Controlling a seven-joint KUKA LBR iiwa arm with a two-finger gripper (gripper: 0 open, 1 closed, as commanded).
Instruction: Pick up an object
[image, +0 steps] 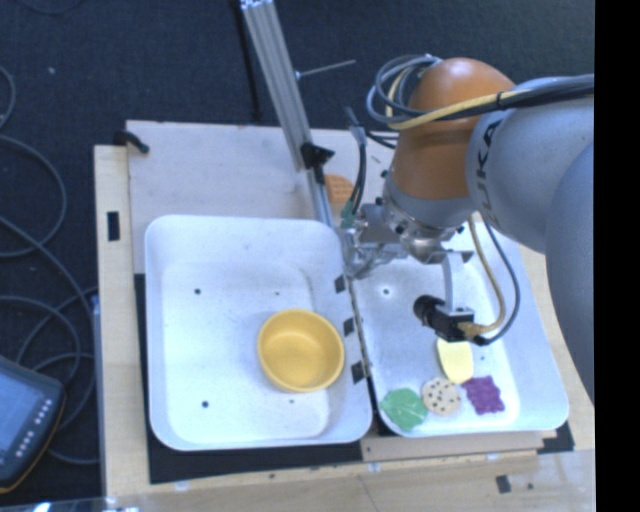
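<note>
Here we catch the gripper mid-approach at the right bin's ten o'clock, its opening unreadable, nothing visibly held; next, descending upon the cookie at six o'clock.

1. Left bin, white: just left of the gripper.
2. Right bin, white: beneath it.
3. Metal pole: slanting behind it.
4. Screen: well apart, far left.
</note>
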